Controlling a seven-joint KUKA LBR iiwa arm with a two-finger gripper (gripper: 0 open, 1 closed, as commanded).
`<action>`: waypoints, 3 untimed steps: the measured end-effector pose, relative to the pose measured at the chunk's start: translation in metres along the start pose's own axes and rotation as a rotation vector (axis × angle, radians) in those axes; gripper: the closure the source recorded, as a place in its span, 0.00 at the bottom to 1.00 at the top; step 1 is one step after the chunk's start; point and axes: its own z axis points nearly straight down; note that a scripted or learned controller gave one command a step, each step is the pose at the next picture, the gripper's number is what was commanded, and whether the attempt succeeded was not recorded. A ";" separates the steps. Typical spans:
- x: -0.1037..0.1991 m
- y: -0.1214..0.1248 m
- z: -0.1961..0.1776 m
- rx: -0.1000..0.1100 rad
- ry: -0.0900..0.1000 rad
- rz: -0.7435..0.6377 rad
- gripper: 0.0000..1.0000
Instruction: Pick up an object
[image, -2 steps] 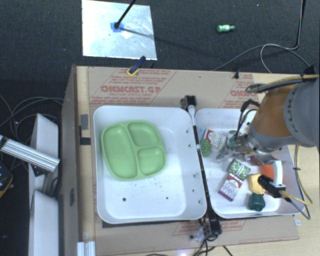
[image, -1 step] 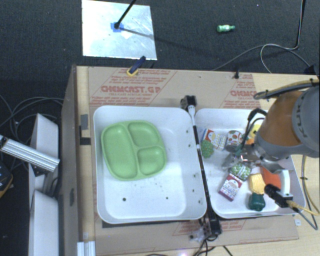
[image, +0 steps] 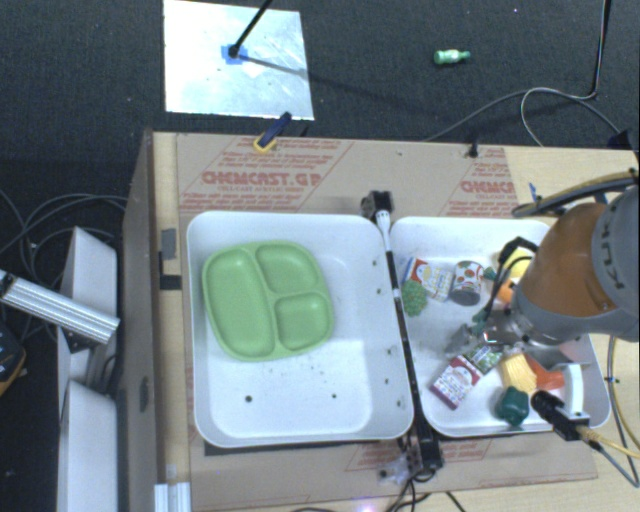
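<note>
While the arm (image: 575, 265) hangs over the right bin (image: 425, 415), I treat this as the approach to a grasp, not a lift. From this slanted view the claw (image: 487, 335) sits low among the clutter near the bin's middle, but I cannot tell how it is set or whether anything is in it.

Candidates lie packed together here: a red packet (image: 455, 382) near the front wall, a teal piece (image: 513, 404) and a yellow block (image: 517, 371) just beside it, a can (image: 466, 281) and a printed box (image: 428, 277) toward the back, a green sprig (image: 412, 297) by the divider. The left bin (image: 290, 415) carries a green tray (image: 267, 299), well apart from the arm.

To do this well, I would pick one item with free sides; the packet looks most open. I judge crowding the main hazard: a descent between touching pieces may nudge them aside or pinch two. I would centre over the packet, come straight down, and check the hold before raising.
</note>
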 end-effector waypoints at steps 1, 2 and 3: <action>-0.001 0.025 0.000 -0.002 0.000 -0.002 0.00; -0.001 0.025 -0.011 -0.004 -0.001 -0.004 1.00; -0.058 0.015 -0.098 -0.005 -0.003 0.001 1.00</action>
